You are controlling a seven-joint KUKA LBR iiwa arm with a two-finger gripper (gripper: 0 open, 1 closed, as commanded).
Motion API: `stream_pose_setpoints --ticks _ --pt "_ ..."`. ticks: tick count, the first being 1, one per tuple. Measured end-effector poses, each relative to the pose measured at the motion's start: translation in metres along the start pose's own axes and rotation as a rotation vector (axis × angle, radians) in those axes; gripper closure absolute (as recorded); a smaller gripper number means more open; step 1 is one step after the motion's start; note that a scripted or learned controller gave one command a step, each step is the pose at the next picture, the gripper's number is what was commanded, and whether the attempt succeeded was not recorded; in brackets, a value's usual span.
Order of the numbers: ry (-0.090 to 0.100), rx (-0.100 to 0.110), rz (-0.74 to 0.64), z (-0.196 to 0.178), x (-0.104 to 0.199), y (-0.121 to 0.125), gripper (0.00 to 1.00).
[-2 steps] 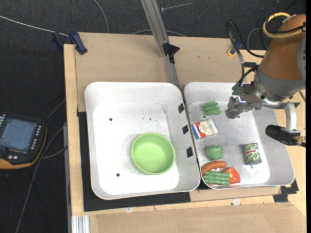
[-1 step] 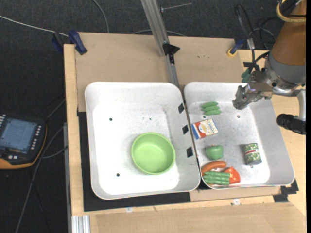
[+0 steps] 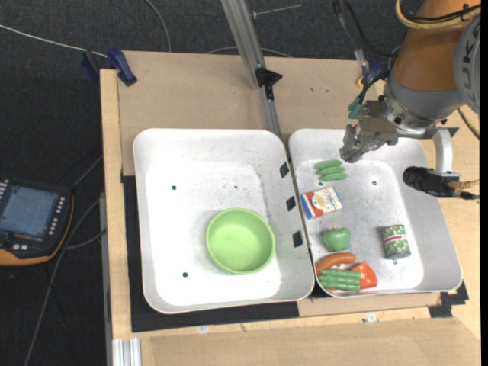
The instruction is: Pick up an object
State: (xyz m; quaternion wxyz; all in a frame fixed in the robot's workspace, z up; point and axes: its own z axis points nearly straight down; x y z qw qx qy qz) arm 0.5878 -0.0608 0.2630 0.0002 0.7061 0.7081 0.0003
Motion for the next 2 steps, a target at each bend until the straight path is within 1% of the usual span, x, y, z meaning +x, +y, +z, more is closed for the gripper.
stream_pose_setpoints --ticks 2 --pt "0.001 0.0 -0.001 -0.003 0.105 0.038 1.0"
